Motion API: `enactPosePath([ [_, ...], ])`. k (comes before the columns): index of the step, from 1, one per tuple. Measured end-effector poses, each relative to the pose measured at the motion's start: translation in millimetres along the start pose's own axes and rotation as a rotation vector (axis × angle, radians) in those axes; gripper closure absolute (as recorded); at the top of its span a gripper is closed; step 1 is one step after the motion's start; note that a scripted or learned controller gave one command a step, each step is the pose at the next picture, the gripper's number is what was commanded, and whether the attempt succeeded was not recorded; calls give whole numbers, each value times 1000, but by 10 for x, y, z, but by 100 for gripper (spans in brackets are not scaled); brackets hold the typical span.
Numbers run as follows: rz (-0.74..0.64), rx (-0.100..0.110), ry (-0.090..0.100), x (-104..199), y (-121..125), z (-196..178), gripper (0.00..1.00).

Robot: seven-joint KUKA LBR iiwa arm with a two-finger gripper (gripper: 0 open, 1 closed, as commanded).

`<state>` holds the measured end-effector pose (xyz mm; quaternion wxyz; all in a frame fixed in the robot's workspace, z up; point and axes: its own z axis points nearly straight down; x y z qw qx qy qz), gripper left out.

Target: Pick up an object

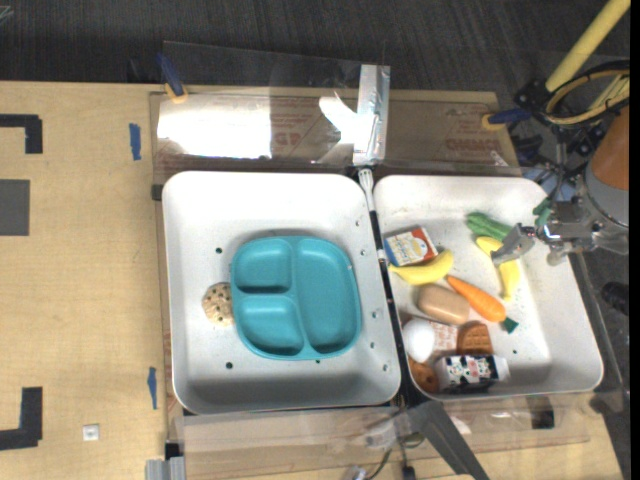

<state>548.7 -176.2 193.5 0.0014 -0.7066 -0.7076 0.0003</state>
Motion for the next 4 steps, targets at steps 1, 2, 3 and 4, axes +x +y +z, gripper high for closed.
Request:
enactPosePath([
  [1, 0, 0, 0, 0, 0, 0, 0],
  [2, 58, -9, -4, 295, -398, 964, 0],
  [3, 59, -6, -4, 304, -407, 888, 100],
  [4, 77, -11, 0, 1140, -501, -692, 100],
])
